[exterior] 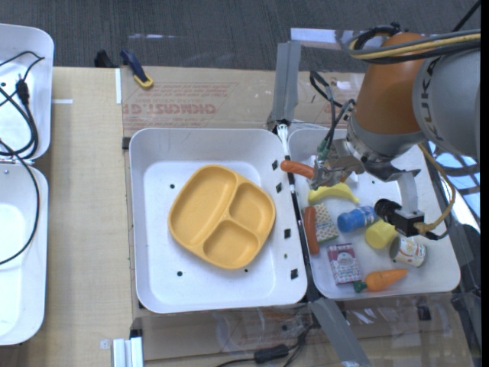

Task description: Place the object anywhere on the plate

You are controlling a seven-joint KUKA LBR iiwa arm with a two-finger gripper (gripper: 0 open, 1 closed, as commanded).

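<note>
A yellow three-compartment plate (pixel 221 217) lies in the left bin (pixel 149 205) with nothing on it. My gripper (pixel 328 176) hangs low over the upper left of the right bin (pixel 443 277). It is just above a yellow banana (pixel 335 195) and right of an orange carrot-like piece (pixel 296 168). The wrist and the orange band (pixel 390 90) hide the far part of that bin. I see no object clearly between the fingers.
The right bin also holds a red sausage (pixel 310 229), a pale cracker (pixel 326 222), a blue bottle (pixel 354 219), a yellow toy (pixel 380 235), a small can (pixel 409 251), a red packet (pixel 344 264) and a carrot (pixel 384 279). Cables hang beside the arm.
</note>
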